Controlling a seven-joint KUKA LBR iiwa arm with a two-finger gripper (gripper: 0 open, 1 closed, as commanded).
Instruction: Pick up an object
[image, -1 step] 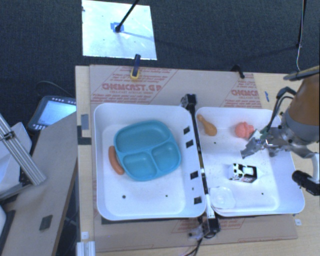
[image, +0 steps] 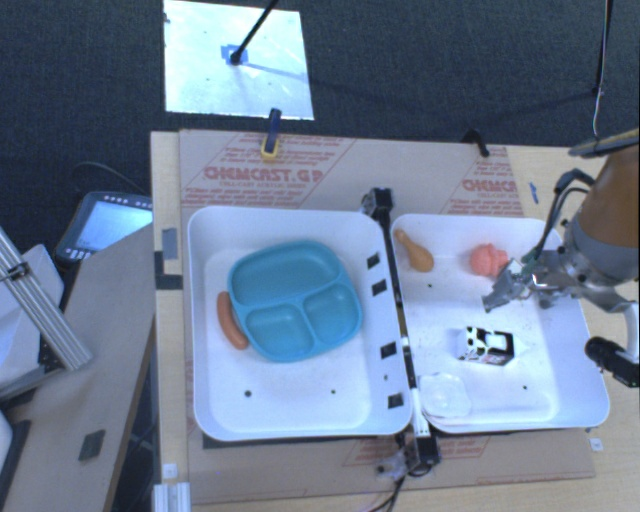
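Here the arm (image: 610, 215) reaches in from 3 o'clock, and its gripper (image: 507, 288) hangs over the right bin (image: 570, 400), toward that bin's 2 o'clock part. Whether it is holding anything cannot be told from this slanted view.

Four things lie in the right bin. A pink lumpy object (image: 488, 260) sits just beside the gripper, at its 11 o'clock. An orange drumstick-shaped toy (image: 414, 252) lies near the bin's 10 o'clock corner, well apart from the gripper. A small black-and-white carton (image: 486, 345) rests near the bin's middle, at the gripper's 7 o'clock. A clear, pale round object (image: 445, 392) sits at the bin's 7 o'clock corner.

In the left bin (image: 290, 415) a blue divided plate (image: 295, 298) takes up the middle, tilted slightly, with an orange sausage-shaped toy (image: 231, 320) touching its 9 o'clock edge.

Both bins rest on a cardboard sheet (image: 340, 170) printed with red lettering; a yellow clamp (image: 271, 146) sits at its 12 o'clock edge.
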